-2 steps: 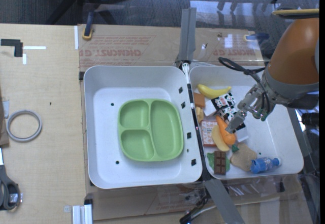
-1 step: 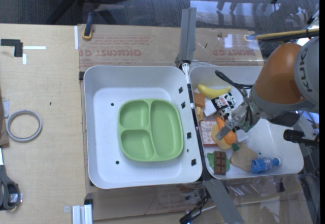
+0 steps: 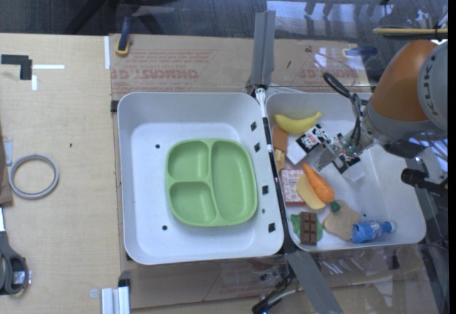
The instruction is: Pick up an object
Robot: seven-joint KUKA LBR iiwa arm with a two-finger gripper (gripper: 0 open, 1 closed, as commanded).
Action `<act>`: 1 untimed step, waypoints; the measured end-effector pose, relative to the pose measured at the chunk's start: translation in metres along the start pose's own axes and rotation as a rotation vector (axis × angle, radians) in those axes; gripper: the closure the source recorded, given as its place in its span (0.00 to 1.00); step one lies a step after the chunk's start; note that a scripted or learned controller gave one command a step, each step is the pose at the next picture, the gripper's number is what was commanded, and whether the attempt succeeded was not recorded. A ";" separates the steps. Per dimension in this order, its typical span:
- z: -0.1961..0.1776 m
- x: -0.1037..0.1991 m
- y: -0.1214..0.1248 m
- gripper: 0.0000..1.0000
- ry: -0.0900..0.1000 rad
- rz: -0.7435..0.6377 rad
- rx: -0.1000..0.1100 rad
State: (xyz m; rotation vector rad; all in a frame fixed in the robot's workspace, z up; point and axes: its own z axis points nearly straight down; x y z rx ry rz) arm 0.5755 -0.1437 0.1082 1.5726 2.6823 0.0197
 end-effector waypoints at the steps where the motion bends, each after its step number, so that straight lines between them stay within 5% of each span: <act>1: -0.015 -0.006 0.002 1.00 -0.021 0.000 -0.010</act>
